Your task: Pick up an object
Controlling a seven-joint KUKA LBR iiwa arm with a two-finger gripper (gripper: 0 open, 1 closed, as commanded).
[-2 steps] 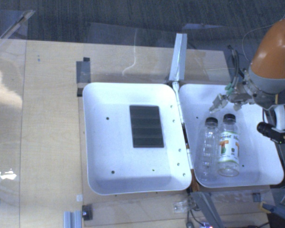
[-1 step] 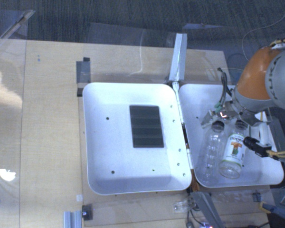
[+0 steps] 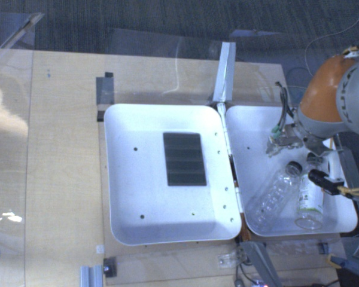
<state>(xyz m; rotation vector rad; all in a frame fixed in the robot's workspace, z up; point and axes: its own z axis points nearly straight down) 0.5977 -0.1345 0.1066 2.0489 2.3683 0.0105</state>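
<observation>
While the grey two-finger gripper [image 3: 285, 137] hovers over the right white bin [image 3: 251, 130], I cannot tell its jaw state. Clear plastic bottle [image 3: 274, 197] lies below it; I would centre over its body before descending.

A dark ribbed panel [image 3: 184, 158] lies flat in the left white bin [image 3: 125, 220] on the wooden bench [image 3: 60, 178].

Grey arm [image 3: 354, 100], rounded orange band [image 3: 324, 91] above the wrist, thin dark cables beside it
</observation>
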